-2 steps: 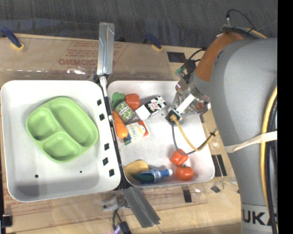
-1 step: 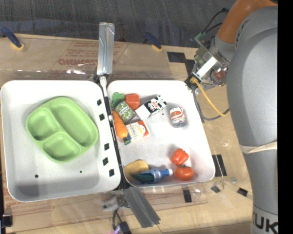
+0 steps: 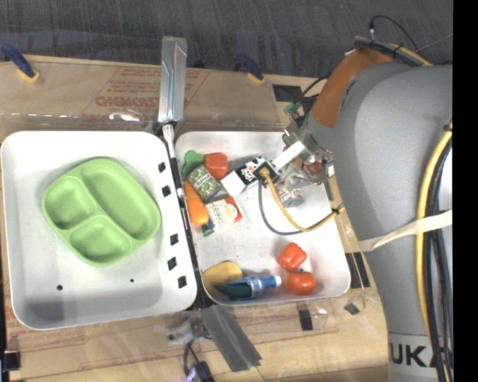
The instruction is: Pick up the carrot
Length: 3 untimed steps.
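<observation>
The carrot [image 3: 195, 207] is a short orange stick lying along the left wall of the right bin [image 3: 334, 237], partly tucked among other items. My gripper [image 3: 292, 188] hangs over the upper right part of that bin, well to the right of the carrot and apart from it. Nothing shows between its tips.
Around the carrot lie a green box [image 3: 203, 183], a white and orange packet [image 3: 225, 212], a red-orange fruit [image 3: 216, 165] and a green piece [image 3: 193, 159]. Near the front lie a red pepper [image 3: 292, 256], a tomato [image 3: 301, 282], a blue bottle [image 3: 255, 285] and a yellow piece [image 3: 221, 274]. The left bin holds a green divided plate [image 3: 102, 209].
</observation>
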{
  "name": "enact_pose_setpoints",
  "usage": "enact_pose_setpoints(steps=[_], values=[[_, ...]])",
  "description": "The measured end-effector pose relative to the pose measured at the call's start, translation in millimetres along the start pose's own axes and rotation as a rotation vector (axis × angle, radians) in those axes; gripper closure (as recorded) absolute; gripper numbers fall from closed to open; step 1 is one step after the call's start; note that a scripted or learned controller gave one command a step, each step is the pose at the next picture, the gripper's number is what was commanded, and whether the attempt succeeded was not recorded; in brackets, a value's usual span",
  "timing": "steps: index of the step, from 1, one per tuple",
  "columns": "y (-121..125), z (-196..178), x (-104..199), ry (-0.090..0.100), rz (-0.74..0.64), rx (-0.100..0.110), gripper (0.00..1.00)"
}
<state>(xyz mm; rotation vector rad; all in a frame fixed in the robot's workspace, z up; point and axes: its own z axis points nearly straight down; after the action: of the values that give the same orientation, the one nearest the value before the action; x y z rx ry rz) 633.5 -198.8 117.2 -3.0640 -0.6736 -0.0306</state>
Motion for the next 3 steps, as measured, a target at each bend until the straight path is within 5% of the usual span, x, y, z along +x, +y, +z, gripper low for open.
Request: enact_pose_setpoints(steps=[1,3], values=[[-52.2,26.5,-12.5,-0.025,0.143,0.005,1.00],[-70.5,26.2,-6.1,-0.026,0.179,0.005,1.00]])
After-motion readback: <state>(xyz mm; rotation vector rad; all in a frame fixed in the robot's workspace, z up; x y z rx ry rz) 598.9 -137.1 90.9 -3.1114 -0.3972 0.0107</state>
